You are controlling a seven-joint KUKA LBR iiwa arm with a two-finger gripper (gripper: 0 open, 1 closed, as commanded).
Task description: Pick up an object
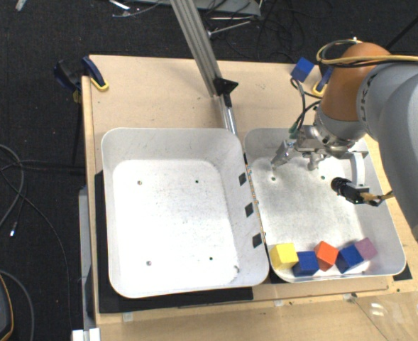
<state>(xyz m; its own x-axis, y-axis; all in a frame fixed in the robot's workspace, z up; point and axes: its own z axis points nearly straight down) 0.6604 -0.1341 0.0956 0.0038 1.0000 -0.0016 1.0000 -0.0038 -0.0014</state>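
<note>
Several small blocks lie in a row along the near edge of the right bin (pixel 379 226): a yellow block (pixel 284 254), a blue block (pixel 306 263), an orange block (pixel 327 253), a second blue block (pixel 349 258) and a purple block (pixel 365 248). My gripper (pixel 296 159) hangs over the far part of that bin, well away from the blocks. It is open, its two fingers spread apart with nothing between them. The orange band (pixel 345 84) of the arm sits just above the gripper.
The left bin (pixel 169 212) lies beside the right one, the two rims meeting in the middle. A slanted metal pole (pixel 198 38) reaches down to the bins' far junction. A black fitting (pixel 345 188) on a white bracket hangs from the wrist. A clamp (pixel 88 73) grips the bench's far left corner.
</note>
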